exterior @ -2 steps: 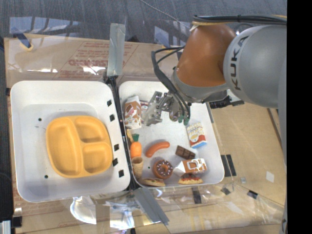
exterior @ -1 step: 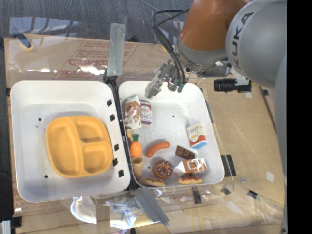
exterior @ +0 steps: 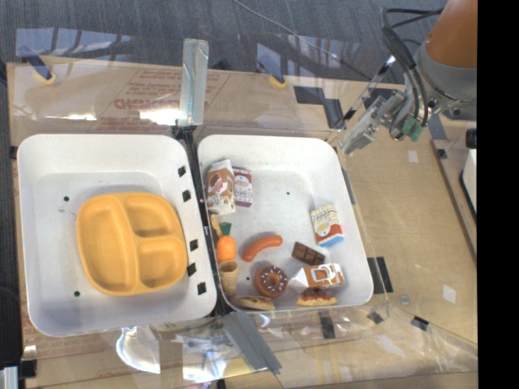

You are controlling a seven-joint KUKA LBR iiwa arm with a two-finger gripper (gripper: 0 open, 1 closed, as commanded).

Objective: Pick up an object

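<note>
Gripper point(exterior: 357, 136) hovers off the right bin's point(exterior: 353, 217) top-right corner, jaws state can't tell from here; I'd go for the sausage point(exterior: 261, 245) lying mid-bin, fairly clear of the carrot point(exterior: 225, 248) and chocolate bar point(exterior: 308, 254), straddling its short axis.

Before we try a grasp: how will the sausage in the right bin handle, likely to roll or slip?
The sausage looks rounded and glossy, so it may slip or roll when nudged. It seems a small toy, probably light and fairly stiff. It lies apart from the carrot and the donut, so a push likely shifts it alone.
</note>
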